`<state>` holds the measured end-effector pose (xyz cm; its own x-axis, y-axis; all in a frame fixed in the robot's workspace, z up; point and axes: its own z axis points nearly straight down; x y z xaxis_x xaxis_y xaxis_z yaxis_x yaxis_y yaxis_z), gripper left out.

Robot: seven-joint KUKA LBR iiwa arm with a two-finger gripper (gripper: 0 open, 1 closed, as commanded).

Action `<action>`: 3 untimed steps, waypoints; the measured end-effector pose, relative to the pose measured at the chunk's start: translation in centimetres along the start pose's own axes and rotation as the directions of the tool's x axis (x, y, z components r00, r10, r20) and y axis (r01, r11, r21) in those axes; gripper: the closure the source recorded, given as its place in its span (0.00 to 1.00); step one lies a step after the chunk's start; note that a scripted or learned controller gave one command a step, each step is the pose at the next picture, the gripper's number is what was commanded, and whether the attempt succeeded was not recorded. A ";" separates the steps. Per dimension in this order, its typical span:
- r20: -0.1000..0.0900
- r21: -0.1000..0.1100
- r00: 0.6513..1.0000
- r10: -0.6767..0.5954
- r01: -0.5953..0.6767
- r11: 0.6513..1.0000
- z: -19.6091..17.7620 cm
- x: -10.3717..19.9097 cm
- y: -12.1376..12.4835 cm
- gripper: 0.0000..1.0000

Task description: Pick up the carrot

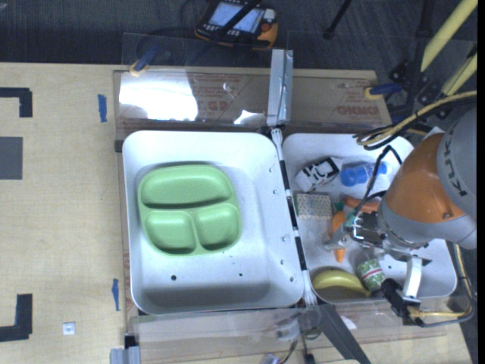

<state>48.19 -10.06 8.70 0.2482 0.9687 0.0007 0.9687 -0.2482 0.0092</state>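
Observation:
The carrot [338, 221] is a small orange piece lying in the right bin [443, 279], just right of a grey speckled square [312, 204]. My gripper [355, 232] hangs low over the middle of that bin, right beside the carrot and partly covering it. The arm's orange band [424, 188] and grey wrist hide whatever lies behind the gripper. Another small orange bit [341, 253] shows just below the gripper.
The right bin also holds a black-and-white item [318, 171], a blue object [355, 175], a yellow banana [338, 280] and a green-labelled can [370, 273]. A green divided plate [189, 207] sits in the left bin [258, 271]. A ridge separates the bins.

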 end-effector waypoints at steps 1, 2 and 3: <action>0.000 0.004 0.996 -0.088 0.088 0.996 0.1 0.8 3.9 0.00; 0.000 0.001 0.996 -0.089 0.089 0.996 -1.0 0.9 4.0 1.00; 0.000 0.010 0.991 -0.136 0.136 0.991 -14.9 4.8 4.7 1.00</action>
